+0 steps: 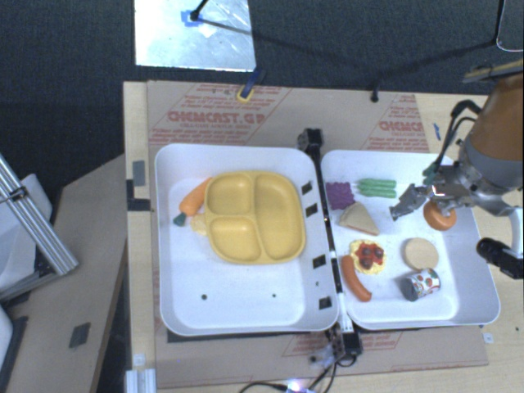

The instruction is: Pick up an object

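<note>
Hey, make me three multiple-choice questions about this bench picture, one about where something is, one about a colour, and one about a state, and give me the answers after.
1. Where does the carrot lie?
A. in the left bin, against the yellow tray's left edge
B. in the right bin, beside the can
C. on the cardboard outside the bins

2. What colour is the divided tray?
A. white
B. yellow
C. green

3. How does the small can lie?
A. upright
B. stacked on the tray
C. tipped on its side

Answers:
1 A, the carrot rests on the left bin's floor, touching the tray's left rim.
2 B, the three-compartment tray is plainly yellow against the white bin.
3 C, its round end faces sideways and its label wall faces up in the right bin.
</note>
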Robot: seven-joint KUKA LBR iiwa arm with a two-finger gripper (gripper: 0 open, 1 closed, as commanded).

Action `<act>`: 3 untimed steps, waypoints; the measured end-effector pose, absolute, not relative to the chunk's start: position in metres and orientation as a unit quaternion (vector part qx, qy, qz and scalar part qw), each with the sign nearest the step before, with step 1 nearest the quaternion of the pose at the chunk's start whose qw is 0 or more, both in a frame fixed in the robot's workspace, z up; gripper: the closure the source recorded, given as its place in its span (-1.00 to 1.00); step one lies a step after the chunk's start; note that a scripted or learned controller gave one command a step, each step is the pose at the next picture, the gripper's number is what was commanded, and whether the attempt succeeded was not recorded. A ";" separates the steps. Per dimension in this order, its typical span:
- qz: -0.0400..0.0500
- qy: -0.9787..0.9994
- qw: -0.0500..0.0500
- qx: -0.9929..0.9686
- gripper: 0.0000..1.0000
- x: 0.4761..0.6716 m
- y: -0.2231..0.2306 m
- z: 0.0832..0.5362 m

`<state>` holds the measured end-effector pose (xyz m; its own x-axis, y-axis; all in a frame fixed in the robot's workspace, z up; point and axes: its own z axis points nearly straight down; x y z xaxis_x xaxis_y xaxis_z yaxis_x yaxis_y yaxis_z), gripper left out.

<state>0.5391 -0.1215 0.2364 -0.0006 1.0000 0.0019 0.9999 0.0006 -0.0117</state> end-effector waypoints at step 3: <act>0.000 -0.708 0.001 -0.706 -1.00 0.547 -0.110 0.140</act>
